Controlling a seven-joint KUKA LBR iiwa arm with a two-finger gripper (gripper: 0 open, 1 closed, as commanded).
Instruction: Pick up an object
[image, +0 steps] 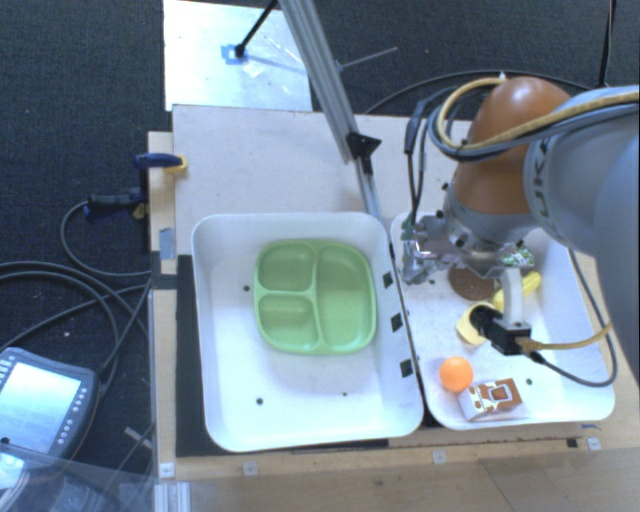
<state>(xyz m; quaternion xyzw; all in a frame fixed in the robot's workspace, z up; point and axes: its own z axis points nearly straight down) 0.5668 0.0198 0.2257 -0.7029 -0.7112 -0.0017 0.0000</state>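
Your arm (590, 170) reaches in from view's right, grey link crossing the upper-right corner; orange band (505, 120) sits above the wrist, w/ yellow cable looped over it; gripper (413, 260) hangs at wrist's left, pointing down, metal tip low.

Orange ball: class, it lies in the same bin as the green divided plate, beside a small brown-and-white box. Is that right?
Not quite. The camera view shows the orange ball in the other white bin, not the one that holds the green divided plate. It does lie beside the small brown-and-white box.
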